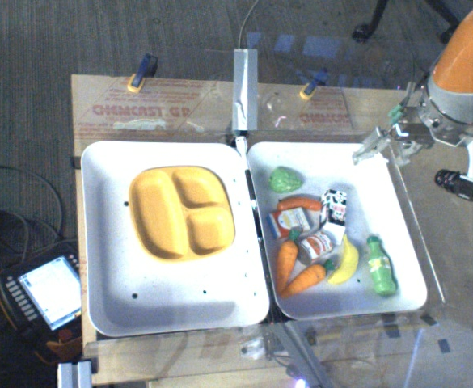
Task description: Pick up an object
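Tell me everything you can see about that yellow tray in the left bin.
The yellow tray is a rounded, roughly square dish that looks like moulded plastic, divided by raised ridges into three compartments: one long one on its left side and two smaller ones on its right. It lies flat, open side up, turned slightly askew, near the middle of the left white bin, a little toward the far side. It rests on the bin floor, apart from the walls. Nothing shows in its compartments.
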You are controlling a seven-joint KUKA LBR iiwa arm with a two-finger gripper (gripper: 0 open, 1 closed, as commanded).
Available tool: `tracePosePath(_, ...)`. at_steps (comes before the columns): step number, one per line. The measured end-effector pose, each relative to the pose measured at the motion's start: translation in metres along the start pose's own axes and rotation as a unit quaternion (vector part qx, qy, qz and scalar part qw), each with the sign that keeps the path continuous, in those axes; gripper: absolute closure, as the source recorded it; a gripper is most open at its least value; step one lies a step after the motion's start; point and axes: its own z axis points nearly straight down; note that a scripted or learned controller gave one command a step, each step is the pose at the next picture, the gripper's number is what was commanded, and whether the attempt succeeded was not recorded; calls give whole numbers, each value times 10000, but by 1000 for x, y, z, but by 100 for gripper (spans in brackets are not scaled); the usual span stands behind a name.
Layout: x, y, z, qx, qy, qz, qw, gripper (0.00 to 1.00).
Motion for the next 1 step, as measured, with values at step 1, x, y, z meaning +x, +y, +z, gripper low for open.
tracePosePath(1, 23, -41, 121, -8, -2, 155, 9999, 0)
